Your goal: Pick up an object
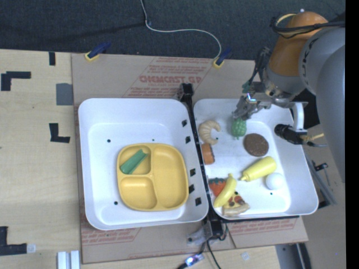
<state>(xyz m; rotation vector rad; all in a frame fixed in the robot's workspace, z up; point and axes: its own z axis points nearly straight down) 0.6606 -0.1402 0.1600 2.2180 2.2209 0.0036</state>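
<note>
White bin [291, 203]: bumpy green object [239, 128].

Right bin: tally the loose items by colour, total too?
Right bin, under the gripper:
Green: 1, knobbly piece
Brown: 1, patty
Tan: 1, croissant
Orange: 1, block
Yellow: 2, bottle, banana
White: 1, egg
Mixed colours: 2, pizza slice, red-orange piece
Total: 9
</note>
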